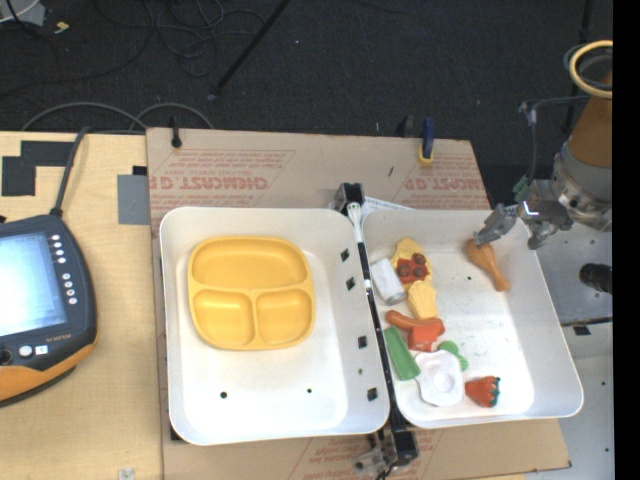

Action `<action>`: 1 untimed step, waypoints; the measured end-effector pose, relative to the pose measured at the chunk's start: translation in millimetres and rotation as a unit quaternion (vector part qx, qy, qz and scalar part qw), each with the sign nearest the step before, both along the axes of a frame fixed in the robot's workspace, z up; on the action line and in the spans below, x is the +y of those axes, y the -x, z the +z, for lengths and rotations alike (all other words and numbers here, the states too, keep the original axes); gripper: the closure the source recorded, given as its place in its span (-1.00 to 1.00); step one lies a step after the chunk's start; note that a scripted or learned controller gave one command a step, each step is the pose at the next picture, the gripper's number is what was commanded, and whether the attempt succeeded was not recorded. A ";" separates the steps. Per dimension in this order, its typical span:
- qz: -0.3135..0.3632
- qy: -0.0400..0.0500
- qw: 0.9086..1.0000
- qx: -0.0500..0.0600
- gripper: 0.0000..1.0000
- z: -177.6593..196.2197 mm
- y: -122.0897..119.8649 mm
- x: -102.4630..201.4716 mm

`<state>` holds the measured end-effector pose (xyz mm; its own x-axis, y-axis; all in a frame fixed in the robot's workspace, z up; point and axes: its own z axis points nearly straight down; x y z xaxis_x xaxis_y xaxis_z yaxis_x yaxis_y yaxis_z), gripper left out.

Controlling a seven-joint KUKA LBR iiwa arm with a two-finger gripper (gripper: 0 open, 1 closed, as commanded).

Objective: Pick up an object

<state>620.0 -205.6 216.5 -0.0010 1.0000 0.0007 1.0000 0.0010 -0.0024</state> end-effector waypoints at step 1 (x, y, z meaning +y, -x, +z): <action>0.001 0.000 1.000 0.000 1.00 10.1 -0.2 -0.3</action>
